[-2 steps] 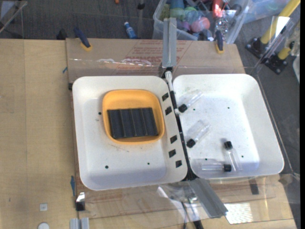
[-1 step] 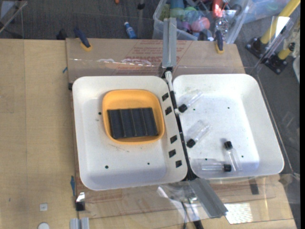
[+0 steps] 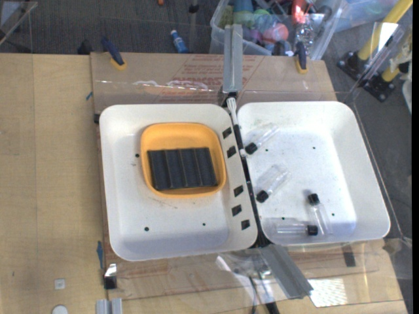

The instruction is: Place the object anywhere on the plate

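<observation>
The end effector's state cannot be told from the camera view. One black ribbed block [image 3: 182,169] lies flat in the middle of the single orange plate [image 3: 150,138], inside the left bin [image 3: 124,231]. If it is the task's object, placement looks done. The right bin [image 3: 344,133] holds clear vials [image 3: 271,178], seemingly four by their black caps. They lie scattered, probably as spare pick stock. Two bins share the counter [image 3: 46,142].

Black ridged block [image 3: 182,169] on yellow plate [image 3: 152,139] in left bin [image 3: 118,195]
</observation>
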{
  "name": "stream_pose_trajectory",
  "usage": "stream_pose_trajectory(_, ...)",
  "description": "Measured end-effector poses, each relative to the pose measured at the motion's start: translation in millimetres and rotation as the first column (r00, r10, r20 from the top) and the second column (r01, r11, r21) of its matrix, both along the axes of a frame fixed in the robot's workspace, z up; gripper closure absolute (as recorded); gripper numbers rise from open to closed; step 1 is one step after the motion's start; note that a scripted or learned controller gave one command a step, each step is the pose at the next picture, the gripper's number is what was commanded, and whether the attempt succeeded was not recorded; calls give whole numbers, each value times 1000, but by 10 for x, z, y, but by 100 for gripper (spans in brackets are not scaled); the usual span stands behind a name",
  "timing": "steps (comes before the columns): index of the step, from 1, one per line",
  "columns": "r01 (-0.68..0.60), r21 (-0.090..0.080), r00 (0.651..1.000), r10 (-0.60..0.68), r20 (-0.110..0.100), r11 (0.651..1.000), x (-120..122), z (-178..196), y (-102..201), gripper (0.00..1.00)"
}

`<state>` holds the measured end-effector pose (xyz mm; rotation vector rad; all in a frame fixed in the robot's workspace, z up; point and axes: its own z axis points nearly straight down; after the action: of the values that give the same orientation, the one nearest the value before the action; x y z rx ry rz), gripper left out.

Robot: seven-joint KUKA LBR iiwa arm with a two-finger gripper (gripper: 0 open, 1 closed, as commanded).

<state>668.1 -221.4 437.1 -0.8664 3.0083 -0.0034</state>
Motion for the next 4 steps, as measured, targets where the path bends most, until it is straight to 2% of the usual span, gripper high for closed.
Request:
stream_pose_trajectory(1, -284, -3, 959, 284, 0, 959, 0, 1, 1, 100)
stream_pose_trajectory(2, -355, -4, 935, 355, 0, 935, 1, 1, 4, 100)
stream_pose_trajectory(3, -612, -5, 791, 612, -2, 791, 0, -4, 2, 100)
stream_pose_trajectory(4, -867, -6, 499, 867, -4, 499, -2, -9, 1, 100)
